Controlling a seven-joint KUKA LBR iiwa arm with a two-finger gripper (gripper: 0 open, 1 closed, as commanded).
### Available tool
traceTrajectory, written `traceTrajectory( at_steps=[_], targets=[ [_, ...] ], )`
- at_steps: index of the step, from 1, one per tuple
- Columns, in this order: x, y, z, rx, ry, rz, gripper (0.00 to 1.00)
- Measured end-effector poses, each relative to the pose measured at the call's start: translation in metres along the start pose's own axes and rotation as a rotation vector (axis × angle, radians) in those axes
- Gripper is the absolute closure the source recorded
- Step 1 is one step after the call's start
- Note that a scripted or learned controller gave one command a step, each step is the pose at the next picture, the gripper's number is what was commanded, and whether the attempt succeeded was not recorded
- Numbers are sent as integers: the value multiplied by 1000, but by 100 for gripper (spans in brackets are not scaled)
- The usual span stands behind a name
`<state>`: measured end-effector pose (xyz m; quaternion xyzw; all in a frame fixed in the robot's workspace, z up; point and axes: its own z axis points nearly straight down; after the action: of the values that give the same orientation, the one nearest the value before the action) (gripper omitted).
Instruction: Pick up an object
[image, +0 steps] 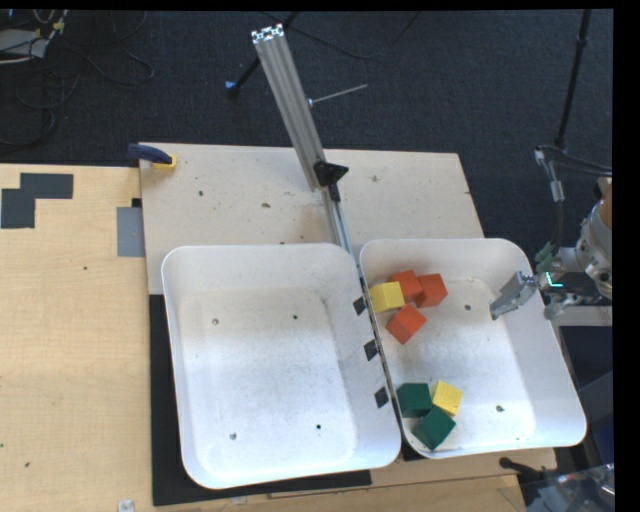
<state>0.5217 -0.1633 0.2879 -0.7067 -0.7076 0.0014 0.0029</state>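
The right bin (520, 400) holds several small blocks. At its upper left a yellow block (387, 296) touches two orange blocks (405, 281) (432, 290), and a third orange block (406, 323) lies just below them. At the bin's lower left two green blocks (414, 399) (435, 429) sit against another yellow block (447, 397). My gripper (512, 295) hangs over the right bin's upper right side, well to the right of the orange blocks, with nothing seen in it.
The left bin (260, 360) lies beside the right one, sharing a divider with black clips (370, 348). A slanted aluminium post (295, 100) rises behind the bins. A blue clamp (150, 155) sits at the board's far left corner.
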Motion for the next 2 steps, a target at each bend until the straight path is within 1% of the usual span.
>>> traceTrajectory(
  at_steps=[1, 2],
  targets=[
    [-1, 0, -2, -3, -1, 3, 0],
    [6, -5, 46, 1, 0, 2, 0]
  ],
)
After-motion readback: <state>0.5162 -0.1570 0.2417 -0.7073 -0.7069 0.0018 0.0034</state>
